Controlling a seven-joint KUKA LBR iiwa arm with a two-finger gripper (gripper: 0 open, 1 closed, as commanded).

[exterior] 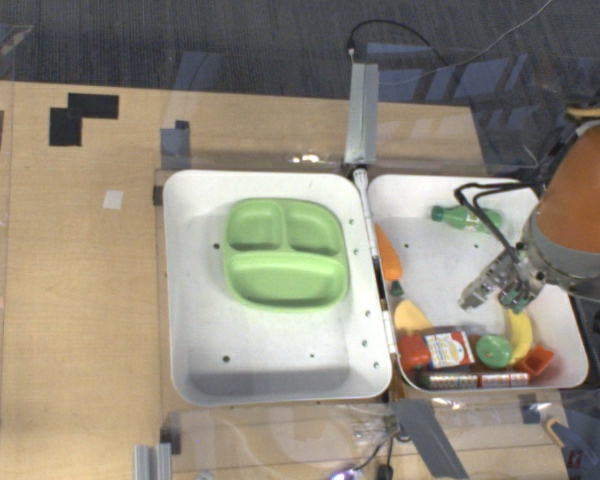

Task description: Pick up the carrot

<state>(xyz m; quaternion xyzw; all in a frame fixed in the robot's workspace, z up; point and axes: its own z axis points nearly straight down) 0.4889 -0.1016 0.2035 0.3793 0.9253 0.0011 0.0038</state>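
Orange target: the carrot (386, 253) lay along the dividing wall of the right bin (425, 200), well off to the camera-left of the gripper (498, 290) and a little further up the view.
Gripper: it hung over the middle of that bin's floor with nothing between its fingers; whether they stood apart or together, I could not tell from this angle.
Close company: a yellow banana (520, 332) sat just below the gripper in the view, with a green round piece (494, 349) beside it, near enough that a descent here would, I judged, have caught the wrong fruit.
Wall risk: the carrot lay right against the wall, so one finger might have landed on the rim instead of slipping beside it, and the carrot could have been pushed instead of gripped.
Other clutter: a green bottle (462, 216) lay up the view and to camera-left of the gripper; a red ketchup bottle (440, 350) and a yellow wedge (410, 317) lay toward the near left.
Cable: the black lead (490, 224) looped close above the gripper and could have snagged on a long sideways reach.
Neighbouring bin: the green divided plate (284, 252) lay beyond the carrot, out of the way.
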